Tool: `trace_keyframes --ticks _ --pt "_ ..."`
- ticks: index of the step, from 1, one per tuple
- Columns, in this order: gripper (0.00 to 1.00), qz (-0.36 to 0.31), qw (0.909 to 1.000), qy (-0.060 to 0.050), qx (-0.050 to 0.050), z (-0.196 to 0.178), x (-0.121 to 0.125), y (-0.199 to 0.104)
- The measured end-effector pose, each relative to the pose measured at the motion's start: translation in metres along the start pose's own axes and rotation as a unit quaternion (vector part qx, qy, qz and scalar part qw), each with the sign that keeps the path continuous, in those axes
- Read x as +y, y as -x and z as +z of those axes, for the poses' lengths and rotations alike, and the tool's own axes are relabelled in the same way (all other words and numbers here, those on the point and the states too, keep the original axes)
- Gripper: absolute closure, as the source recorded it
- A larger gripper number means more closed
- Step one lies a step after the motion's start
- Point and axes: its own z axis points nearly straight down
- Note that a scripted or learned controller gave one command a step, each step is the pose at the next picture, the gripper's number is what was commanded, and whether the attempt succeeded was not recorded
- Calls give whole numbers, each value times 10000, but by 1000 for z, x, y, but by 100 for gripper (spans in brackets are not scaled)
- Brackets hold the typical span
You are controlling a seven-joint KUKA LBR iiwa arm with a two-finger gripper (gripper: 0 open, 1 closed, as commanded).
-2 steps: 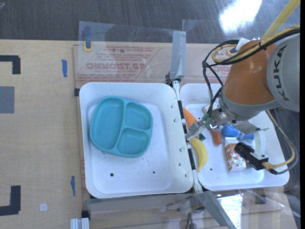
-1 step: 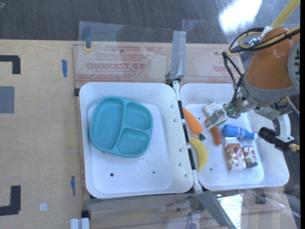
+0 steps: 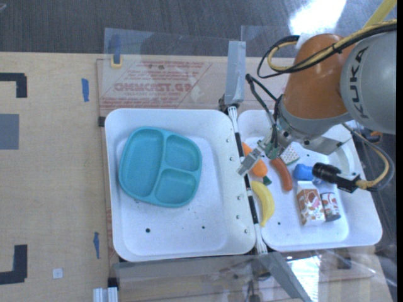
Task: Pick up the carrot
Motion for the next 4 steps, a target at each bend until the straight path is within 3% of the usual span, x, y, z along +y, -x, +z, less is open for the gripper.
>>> trace_keyframes --ticks 1,2,3,4 --pt "0 248 9997 9 -19 0 -42 73" --pt "0 -1026 9947 0 2 0 -16 21" --pt "0 -323 9995 10 -20 30 -38 88" --pt "0 -1402 9901 55 -91 85 -33 98"
